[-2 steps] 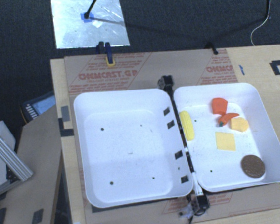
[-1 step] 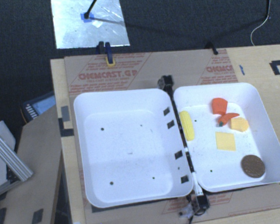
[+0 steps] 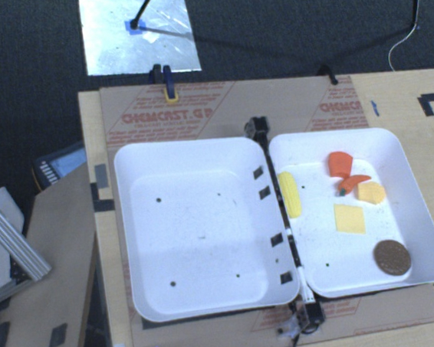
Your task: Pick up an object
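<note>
Nothing is picked yet: the yellow corn cob [image 3: 289, 193], orange wedge [image 3: 339, 164], yellow square slice [image 3: 350, 218] and brown round cookie [image 3: 392, 257] lie in the right white bin [image 3: 416, 186]. Next, choose one and descend; the gripper's state cannot be told.

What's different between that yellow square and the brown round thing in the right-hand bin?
The yellow square has straight edges and corners; the brown disc is round. The square is pale yellow, the disc dark brown. The square lies nearer the bin's middle, the disc in its near corner. Both lie flat in the right bin.

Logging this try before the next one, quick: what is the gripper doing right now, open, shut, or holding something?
Gripper: its state cannot be told from the camera view; the objects lie in the right bin.
</note>
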Motion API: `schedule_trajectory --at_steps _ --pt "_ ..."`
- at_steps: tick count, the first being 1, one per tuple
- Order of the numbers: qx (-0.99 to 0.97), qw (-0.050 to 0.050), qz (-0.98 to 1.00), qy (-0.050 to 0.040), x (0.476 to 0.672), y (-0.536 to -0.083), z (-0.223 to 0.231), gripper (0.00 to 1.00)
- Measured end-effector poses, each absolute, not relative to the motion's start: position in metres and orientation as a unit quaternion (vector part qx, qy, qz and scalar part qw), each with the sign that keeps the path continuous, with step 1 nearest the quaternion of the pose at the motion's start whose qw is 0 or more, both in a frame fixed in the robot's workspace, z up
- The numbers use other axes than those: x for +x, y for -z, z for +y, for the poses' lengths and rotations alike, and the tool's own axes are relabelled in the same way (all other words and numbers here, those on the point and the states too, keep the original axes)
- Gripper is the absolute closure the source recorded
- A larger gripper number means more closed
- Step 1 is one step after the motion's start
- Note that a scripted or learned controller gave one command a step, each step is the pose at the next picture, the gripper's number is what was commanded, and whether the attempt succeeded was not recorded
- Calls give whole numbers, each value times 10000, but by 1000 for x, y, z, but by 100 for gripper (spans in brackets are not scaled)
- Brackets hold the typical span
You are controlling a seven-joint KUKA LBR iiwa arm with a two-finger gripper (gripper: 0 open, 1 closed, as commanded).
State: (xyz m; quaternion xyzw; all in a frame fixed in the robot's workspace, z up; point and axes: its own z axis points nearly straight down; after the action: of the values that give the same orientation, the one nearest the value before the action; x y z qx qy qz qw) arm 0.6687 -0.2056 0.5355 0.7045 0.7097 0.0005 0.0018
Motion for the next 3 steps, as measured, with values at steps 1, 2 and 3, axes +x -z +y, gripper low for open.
schedule_trajectory --at_steps 1,2,3 --pt "7045 17 7097 -5 669 -535 -206 100" --pt "7044 16 7098 -5 669 -535 -206 100" --pt "7044 17 7098 -5 669 -535 -206 100"
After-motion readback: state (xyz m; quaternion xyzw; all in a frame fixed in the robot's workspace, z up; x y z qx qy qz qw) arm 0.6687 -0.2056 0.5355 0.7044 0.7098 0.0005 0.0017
